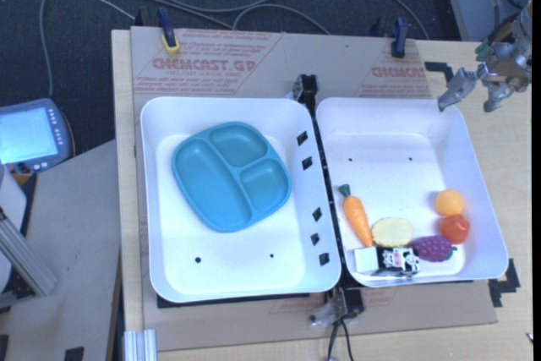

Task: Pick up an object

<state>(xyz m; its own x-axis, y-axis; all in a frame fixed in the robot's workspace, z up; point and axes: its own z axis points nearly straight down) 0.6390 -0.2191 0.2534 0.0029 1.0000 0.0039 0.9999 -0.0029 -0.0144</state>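
Orange carrot (357, 220): seen as the likeliest object to be picked; it lies flat in the right bin (397, 139), near the inner wall, green top pointing up the view, tip just beside the yellow piece (392, 230).
Handling: judged to be light, stiff toy plastic, smooth and somewhat slippery; no fragility is expected.
Hold: best taken across the thick upper half, fingers set on either long side, since the taper toward the tip would let it slide out.
Neighbours: 5 other small items are gathered along the bin's near edge: the yellow piece, a purple grape bunch (433, 248), a red fruit (454, 228), an orange ball (450, 202) and a black-and-white item (399, 259) on a white card.
Spacing: the red fruit and orange ball sit touching or nearly so; the grapes lie just beside the red fruit; the carrot has bare floor on its left side.
Gripper (475, 95): held above the far right corner of the right bin, well apart from the items; its 2 fingers are seen spread, with nothing between them.
Left bin (169, 266): a blue divided plate (231, 175) is set in it.
Progress: no grasp is yet made.
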